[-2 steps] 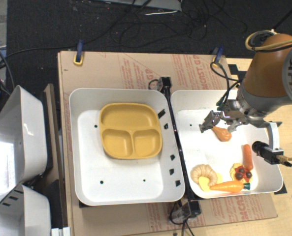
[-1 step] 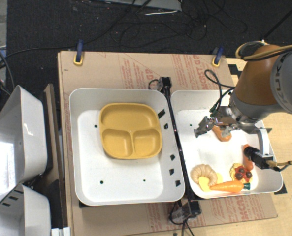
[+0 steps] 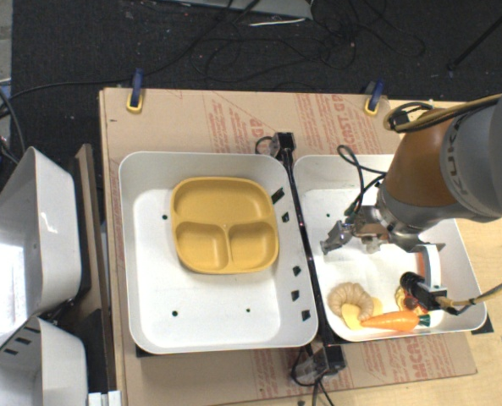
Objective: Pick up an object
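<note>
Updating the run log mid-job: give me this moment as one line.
arm: over right bin | gripper: above bin floor, nothing visibly held | right bin: carrot, croissant near front | left bin: yellow divided plate

The gripper (image 3: 342,235) hangs over the right bin (image 3: 462,252), near the divider between the bins. Left of it, in the left bin (image 3: 140,252), lies a sectioned plate (image 3: 225,224). Toward the view's bottom from the gripper and slightly right, a croissant (image 3: 351,298) touches a carrot (image 3: 391,319) on its right
</note>
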`<state>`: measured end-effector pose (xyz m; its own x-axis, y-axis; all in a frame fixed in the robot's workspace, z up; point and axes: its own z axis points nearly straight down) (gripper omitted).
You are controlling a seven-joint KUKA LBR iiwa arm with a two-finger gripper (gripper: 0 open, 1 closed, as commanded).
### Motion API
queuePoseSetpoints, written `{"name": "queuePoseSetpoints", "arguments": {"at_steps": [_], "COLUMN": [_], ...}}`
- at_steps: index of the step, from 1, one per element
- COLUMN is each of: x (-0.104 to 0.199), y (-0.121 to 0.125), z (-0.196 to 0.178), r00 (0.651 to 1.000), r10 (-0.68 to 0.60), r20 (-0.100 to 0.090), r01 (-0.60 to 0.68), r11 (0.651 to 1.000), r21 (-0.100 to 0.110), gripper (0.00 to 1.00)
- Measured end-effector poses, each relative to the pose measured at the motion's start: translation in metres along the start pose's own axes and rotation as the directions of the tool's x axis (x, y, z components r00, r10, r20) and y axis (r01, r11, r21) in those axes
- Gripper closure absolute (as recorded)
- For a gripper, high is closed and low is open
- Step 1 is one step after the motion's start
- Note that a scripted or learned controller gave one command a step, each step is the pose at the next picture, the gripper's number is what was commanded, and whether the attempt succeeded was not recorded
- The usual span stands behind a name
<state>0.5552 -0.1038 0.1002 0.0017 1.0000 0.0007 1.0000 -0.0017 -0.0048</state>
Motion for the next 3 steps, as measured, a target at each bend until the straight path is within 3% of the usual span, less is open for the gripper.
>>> {"name": "queuePoseSetpoints", "arguments": {"at_steps": [1,3], "x": [0.000,0.003], "y": [0.001,-0.007], "z": [-0.013,-0.107], "r00": [1.000,1.000], "r10": [0.002,-0.004], "r20": [0.000,0.002], "r01": [-0.002,0.004], "r11": [1.000,1.000], "r21": [-0.004,-0.009], "gripper": [1.00,1.00]}}
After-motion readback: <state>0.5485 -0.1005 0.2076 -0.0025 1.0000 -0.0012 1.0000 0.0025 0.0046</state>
